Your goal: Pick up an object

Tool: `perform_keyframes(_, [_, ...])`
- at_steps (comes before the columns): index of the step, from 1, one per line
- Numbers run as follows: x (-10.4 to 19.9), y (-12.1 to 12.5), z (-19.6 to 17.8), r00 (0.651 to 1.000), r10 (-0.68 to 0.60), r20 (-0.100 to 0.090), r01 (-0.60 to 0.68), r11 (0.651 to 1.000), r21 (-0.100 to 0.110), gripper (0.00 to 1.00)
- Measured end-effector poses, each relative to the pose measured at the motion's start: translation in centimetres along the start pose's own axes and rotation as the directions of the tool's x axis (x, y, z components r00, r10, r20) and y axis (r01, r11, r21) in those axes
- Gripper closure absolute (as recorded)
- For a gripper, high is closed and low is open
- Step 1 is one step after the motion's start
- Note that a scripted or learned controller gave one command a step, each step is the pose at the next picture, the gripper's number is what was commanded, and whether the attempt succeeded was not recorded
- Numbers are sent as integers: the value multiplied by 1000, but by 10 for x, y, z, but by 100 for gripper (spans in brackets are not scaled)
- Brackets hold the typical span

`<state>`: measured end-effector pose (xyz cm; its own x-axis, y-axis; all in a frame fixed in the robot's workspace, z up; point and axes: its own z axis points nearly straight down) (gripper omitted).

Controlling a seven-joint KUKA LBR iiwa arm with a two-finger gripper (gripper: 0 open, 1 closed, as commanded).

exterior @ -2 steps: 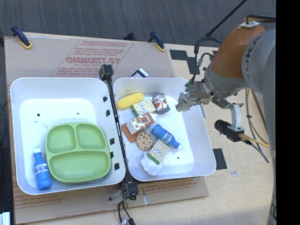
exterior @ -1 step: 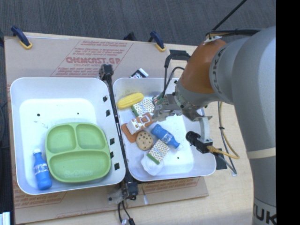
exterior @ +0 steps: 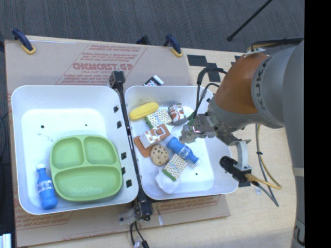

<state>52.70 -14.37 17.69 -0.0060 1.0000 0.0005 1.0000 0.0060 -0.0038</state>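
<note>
**Ana:** Camera view has the gripper (exterior: pixel 190 132) low inside the right bin (exterior: pixel 207 182), at about three o'clock from the toy pile. It seems placed there because the blue bottle (exterior: pixel 182 150) lies just below it, toward seven o'clock.

**Ben:** Is it grasping anything?

**Ana:** I cannot tell. The wrist and its cabling cover the tips, so whether they are released or clenched is hidden, and nothing shows between them.

**Ben:** So where are the candidates for the pick?

**Ana:** All crowded in that bin. A yellow corn cob (exterior: pixel 144 109) sits at eleven o'clock from the gripper, a small carton (exterior: pixel 177 112) at twelve, a patterned box (exterior: pixel 158 118) between them. A cookie (exterior: pixel 160 154) lies at eight o'clock beside the bottle, with a white pouch (exterior: pixel 169 182) further down.

**Ben:** And the other side?

**Ana:** The left bin (exterior: pixel 26 102) holds a green divided plate (exterior: pixel 86 168) and a second blue bottle (exterior: pixel 45 187) at its eight o'clock, well apart from the arm.

**Ben:** Risk?

**Ana:** My guess: things touch and overlap, so closing may catch a neighbour or slip off the round bottle
</note>
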Motion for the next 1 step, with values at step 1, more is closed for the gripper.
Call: perform_keyframes(1, [0,0,0,1000,-1,1,1,1000,0,0])
